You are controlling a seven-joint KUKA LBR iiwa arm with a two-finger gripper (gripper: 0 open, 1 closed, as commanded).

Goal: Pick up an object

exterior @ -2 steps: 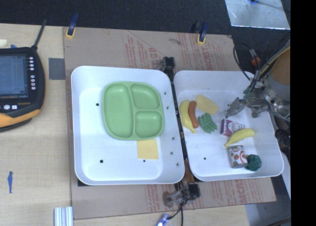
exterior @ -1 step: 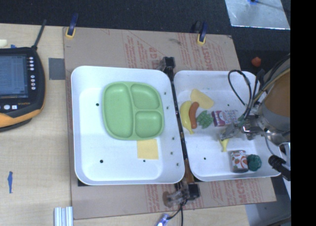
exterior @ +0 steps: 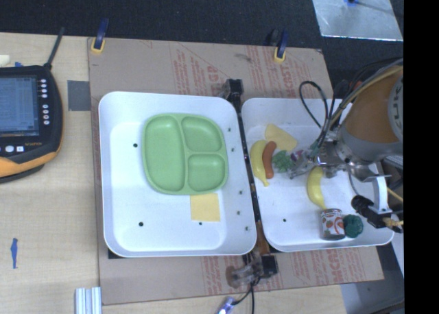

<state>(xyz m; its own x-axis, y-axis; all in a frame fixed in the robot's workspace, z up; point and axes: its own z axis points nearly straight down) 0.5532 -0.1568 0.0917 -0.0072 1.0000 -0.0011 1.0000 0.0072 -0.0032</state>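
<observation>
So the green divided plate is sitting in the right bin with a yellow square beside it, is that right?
Not quite. The camera view shows the green divided plate in the left bin, not the right one. The yellow square does lie beside it, just below the plate.

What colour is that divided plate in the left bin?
Pale green divided plate, seen plainly in the camera view.
</observation>
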